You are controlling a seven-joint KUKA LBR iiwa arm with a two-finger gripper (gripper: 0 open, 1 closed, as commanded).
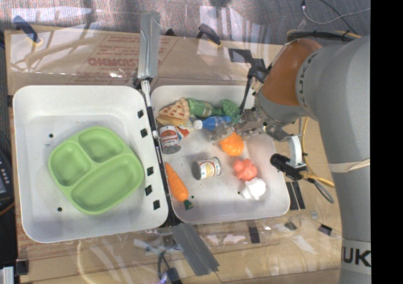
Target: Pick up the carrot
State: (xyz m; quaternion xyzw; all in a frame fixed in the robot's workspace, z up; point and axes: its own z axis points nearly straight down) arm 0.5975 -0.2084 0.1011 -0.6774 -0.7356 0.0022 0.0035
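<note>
Green divided plate (96, 169) sits alone in the left bin (28, 213). Over in the right bin (277, 210), the carrot (176, 183) lies tight against the left wall, a can (206, 167) just beside it. Gripper (242, 126) hovers over the orange fruit (232, 144), well apart from the carrot; how wide it stands, I cannot tell. Risk: that wall may block a finger and the carrot slips.
</note>
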